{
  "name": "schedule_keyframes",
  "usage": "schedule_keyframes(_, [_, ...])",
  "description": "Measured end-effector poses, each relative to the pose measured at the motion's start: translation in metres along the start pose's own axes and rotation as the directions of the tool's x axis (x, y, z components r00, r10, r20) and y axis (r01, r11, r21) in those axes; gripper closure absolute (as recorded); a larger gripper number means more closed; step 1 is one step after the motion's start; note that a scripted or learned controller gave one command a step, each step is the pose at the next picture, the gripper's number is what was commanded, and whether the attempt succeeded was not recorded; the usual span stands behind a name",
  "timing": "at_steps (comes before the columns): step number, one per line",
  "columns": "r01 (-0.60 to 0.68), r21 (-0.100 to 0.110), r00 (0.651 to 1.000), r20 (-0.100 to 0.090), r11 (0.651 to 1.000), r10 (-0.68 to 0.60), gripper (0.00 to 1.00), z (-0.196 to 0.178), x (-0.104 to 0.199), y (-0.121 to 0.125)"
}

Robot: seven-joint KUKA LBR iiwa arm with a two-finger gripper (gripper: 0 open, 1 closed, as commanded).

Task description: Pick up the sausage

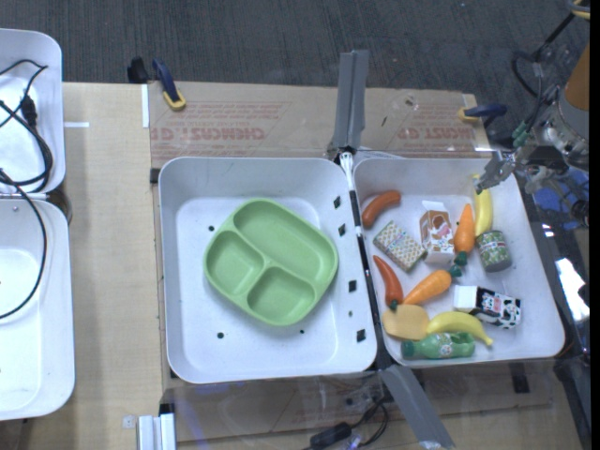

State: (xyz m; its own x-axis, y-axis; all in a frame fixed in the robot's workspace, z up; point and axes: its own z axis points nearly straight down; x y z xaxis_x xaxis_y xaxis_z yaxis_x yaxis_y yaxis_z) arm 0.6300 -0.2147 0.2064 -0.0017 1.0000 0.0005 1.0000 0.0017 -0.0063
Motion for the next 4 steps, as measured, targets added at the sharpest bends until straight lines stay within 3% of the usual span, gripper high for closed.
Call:
schedule_keyframes(1, [0.275, -0.001, 0.961, 0.001, 0.961, -0.275, 0.0, 0.071, 0.053, 0.009])
schedule_keyframes(2, [0.128, -0.001, 0.992, 0.003, 0.992, -0.128, 0.0, 0.117, 0.112, 0.029])
schedule_keyframes(3, [0.012, 0.001, 1.0, 0.003, 1.0, -0.012, 0.0, 0.117, 0.113, 0.029])
schedule_keyframes(4, [-0.347, 0.021, 0.938, 0.004, 0.937, 0.347, 0.0, 0.119, 0.115, 0.025])
